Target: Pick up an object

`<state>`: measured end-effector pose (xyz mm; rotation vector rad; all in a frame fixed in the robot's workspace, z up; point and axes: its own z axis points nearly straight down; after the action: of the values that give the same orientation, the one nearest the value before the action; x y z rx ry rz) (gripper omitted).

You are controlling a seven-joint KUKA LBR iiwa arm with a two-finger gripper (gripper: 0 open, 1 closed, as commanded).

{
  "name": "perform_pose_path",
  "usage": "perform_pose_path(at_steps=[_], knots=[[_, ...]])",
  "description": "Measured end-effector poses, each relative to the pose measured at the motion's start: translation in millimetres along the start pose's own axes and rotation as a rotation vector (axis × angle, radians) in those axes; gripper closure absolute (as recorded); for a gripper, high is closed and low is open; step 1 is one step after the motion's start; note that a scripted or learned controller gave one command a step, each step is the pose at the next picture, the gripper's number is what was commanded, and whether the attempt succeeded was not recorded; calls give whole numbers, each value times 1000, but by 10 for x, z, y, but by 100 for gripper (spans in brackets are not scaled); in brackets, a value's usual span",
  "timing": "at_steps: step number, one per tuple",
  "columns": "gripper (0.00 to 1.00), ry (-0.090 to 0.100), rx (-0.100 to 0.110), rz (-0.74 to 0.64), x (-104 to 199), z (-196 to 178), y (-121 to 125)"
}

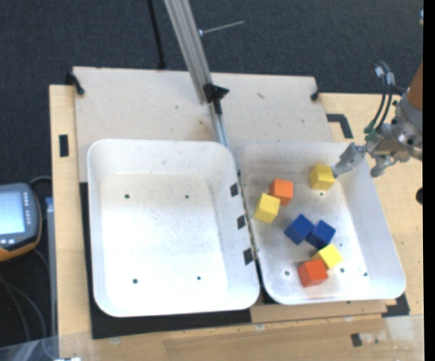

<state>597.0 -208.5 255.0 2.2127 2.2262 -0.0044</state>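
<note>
Not yet picked: gripper (361, 160) at right of frame, jaws spread and gripping nothing, just beside yellow cube (321, 177) in right bin (379, 224).

The tabletop (65, 224) is pale wood with a lighter board (149, 100) across its far part. Two white bins sit directly on it, touching. The right bin (379, 235) lies beneath and left of the end effector (367, 160); the left bin (164, 228) is well to its left. A metal rail (191, 47) rises from the board, far-left of the end effector.
</note>
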Motion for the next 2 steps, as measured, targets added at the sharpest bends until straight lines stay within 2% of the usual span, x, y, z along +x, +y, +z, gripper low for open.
perform_pose_path(at_steps=[1,2], knots=[[0,3,-5,3,183,-409,-400],[0,5,5,0,866,766,179]])
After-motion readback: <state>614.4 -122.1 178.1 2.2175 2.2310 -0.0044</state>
